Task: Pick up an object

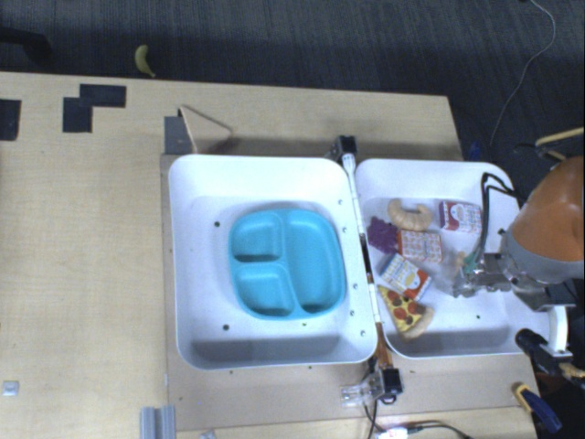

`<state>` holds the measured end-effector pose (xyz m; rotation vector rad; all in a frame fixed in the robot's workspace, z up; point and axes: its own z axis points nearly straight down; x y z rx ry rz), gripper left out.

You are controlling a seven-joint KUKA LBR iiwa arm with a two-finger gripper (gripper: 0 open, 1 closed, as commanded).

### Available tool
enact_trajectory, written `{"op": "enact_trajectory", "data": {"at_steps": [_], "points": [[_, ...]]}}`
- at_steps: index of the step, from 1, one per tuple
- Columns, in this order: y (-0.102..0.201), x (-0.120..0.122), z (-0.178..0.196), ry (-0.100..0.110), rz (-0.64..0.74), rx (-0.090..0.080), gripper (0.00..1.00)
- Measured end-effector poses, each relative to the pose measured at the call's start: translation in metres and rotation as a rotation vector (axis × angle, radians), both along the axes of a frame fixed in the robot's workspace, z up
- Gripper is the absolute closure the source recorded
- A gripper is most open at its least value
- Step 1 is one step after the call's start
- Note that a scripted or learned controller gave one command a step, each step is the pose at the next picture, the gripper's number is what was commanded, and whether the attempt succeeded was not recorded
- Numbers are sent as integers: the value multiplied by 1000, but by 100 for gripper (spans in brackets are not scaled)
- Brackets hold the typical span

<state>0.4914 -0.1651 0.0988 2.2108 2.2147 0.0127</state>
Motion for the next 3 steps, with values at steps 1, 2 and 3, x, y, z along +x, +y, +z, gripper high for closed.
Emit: {"op": "enact_trajectory", "data": {"at_steps": [1,2,3], "points": [[0,0,0,0,0,0,0],[1,1,11,-3,1,0,100],[1,1,11,-3,1,0,0]]}}
